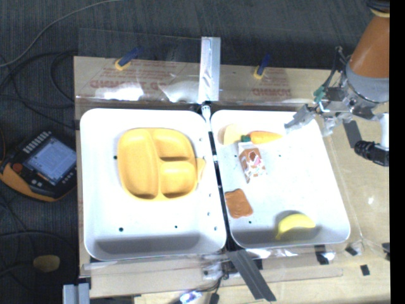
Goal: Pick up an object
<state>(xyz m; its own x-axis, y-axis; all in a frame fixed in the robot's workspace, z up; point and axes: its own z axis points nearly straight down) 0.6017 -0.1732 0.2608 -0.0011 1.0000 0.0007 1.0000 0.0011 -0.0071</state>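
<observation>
Nearest the camera, along the front of the right bin (338,198), a yellow banana-shaped toy (294,223) lies by the front wall, curved side up. A little left of it and further back, a flat brown piece that looks like a slice of toast (238,202) rests close to the divider between the two bins. Beyond that, toward the middle of this bin, a small white carton with red and pink print (252,162) lies tilted on the floor. Just behind the carton is an orange carrot-like toy (266,137), lying crosswise, with a pale yellow rounded piece (230,133) touching its left end near the back-left corner.

In the left bin (95,189) a yellow divided plate (157,162) with three compartments sits slightly back of centre, its right edge near the divider.

My gripper (297,121) hangs over the back-right part of the right bin, just to the right of the carrot toy and apart from it. I come in from the right, grey wrist and orange band (376,40) above the bench edge. One pale finger (304,117) slants down and left toward the bin floor; whether my fingers are spread or closed I cannot tell from this angle, and I can see nothing between them.

Behind both bins, a strip of clear plastic sheeting (145,84) covers the cardboard, held by two blue-and-yellow clips (126,58). Off the bench at far left, a teach pendant (38,164) lies on the dark carpet.
</observation>
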